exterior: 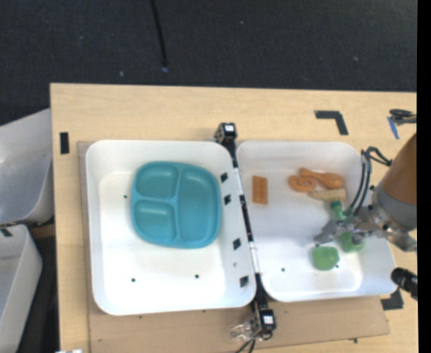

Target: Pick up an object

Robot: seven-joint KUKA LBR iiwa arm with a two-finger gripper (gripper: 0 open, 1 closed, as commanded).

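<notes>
Reaching from right, pincer [338,235] low over green object [324,258]

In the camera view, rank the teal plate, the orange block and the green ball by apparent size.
1. Teal plate, by far the largest.
2. Green ball.
3. Orange block.
The ball and block look close in size, so their order is unsure.

Grey arm [403,190] with orange band reaching in from the right, wrist angled down, jaws low and leftward
</notes>
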